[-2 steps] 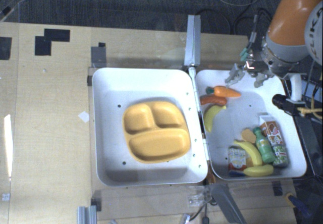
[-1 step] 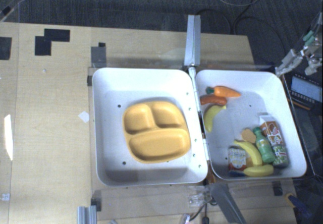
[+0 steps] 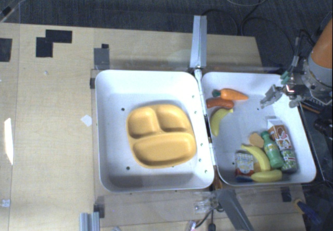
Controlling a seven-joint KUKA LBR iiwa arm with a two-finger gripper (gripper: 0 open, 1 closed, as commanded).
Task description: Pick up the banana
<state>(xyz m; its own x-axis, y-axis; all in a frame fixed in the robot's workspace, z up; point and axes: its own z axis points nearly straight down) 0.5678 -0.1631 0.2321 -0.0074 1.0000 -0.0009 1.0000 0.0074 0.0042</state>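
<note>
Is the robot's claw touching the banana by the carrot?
Apart. The camera view shows bare white bin floor between the gripper and the banana, which lies below the carrot.

Glossy white plastic bins (image 3: 104, 136), matt yellow plastic tray (image 3: 161, 135), pale wood bench (image 3: 47, 120); smooth plastic banana (image 3: 217, 119)

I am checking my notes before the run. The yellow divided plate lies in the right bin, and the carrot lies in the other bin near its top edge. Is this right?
Not quite. The camera view shows the yellow divided plate in the left bin, not the right one. The carrot lies in the other bin, near its top edge, as you wrote.
</note>
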